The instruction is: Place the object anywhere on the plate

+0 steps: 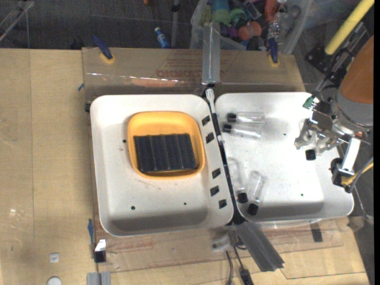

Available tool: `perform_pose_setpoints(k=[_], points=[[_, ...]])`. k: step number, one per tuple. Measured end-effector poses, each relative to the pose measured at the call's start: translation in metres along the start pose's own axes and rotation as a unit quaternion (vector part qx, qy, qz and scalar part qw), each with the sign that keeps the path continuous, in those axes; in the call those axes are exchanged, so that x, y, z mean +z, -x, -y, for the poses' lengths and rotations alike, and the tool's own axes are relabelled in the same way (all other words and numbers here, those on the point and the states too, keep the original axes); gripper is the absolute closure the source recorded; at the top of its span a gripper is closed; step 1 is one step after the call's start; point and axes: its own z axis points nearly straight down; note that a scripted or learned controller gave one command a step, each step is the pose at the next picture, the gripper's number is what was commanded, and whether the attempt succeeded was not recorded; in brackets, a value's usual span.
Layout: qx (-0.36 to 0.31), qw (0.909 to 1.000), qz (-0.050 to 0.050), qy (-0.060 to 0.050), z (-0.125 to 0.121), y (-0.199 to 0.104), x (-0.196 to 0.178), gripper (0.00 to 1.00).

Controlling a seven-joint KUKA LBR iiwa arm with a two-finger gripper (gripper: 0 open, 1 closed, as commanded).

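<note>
An orange-yellow plate (165, 122) lies in the left bin (113, 177). A dark ribbed rectangular object (165, 152) lies flat on it, covering most of its middle. My gripper (317, 141) hangs over the right side of the right bin (285, 177), well away from the plate. Nothing visible is held in it. Several clear vials with black caps lie in the right bin: two near its back left (244, 123) and two near its front left (254, 187).
A divider with black clips (214, 153) runs between the bins. Behind the bench stands a clear tub of coloured toys (249, 8). The arm's orange band (362, 79) is at the right edge. The right bin's middle floor is bare.
</note>
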Motion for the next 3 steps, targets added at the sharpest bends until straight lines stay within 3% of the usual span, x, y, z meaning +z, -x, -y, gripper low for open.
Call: perform_pose_setpoints(k=[1, 2, 3], points=[[0.000, 1.0000, 0.000, 0.000, 0.000, 0.000, 0.000, 0.00], [-0.002, 1.0000, 0.000, 0.001, -0.085, 0.022, 0.015, 0.00], [-0.101, 0.9949, 0.000, 0.003, -0.129, 0.007, -0.029, 0.00]])
